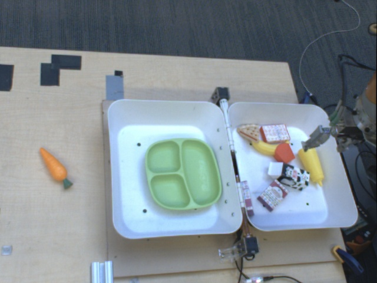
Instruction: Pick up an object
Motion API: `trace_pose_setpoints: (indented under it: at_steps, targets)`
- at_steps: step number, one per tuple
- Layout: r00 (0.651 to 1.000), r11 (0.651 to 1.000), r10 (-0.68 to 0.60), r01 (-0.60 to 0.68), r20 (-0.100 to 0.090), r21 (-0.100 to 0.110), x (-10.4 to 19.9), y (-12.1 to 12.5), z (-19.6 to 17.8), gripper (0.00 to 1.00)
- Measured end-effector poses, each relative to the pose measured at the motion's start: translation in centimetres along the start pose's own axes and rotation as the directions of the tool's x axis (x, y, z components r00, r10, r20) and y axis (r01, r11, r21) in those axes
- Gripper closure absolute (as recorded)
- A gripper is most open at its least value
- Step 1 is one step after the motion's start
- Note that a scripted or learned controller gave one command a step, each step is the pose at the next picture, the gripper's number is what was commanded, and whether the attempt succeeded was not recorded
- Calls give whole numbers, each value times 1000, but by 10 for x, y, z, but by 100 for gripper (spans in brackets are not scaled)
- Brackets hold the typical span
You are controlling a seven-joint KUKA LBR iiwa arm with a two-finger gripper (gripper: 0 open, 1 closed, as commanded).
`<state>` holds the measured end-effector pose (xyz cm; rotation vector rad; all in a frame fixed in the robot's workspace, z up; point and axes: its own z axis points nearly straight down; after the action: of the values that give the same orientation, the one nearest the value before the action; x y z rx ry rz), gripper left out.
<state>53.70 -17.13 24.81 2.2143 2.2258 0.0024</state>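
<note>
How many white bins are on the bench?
2. The left bin holds a green divided plate; the right bin beside it holds a heap of small toys.

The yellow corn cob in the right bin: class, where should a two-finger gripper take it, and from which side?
Probably across the middle of the yellow corn cob, coming straight down. It lies flat, long axis running near-vertically in the view, so fingers closing across its narrow width fit best. The gripper is at its upper end; the toy cow crowds its lower left.
</note>
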Motion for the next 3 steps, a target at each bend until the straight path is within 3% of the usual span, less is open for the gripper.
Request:
trace_pose_setpoints:
  at_steps: [1, 2, 3]
  targets:
    - [1000, 1000, 2, -2, 3, -10, -15, -25, 129, 0]
    - [1000, 1000, 3, -3, 1, -5, 16, -36, 144, 0]
    - [1000, 1000, 1, -1, 0, -6, 18, -34, 134, 100]
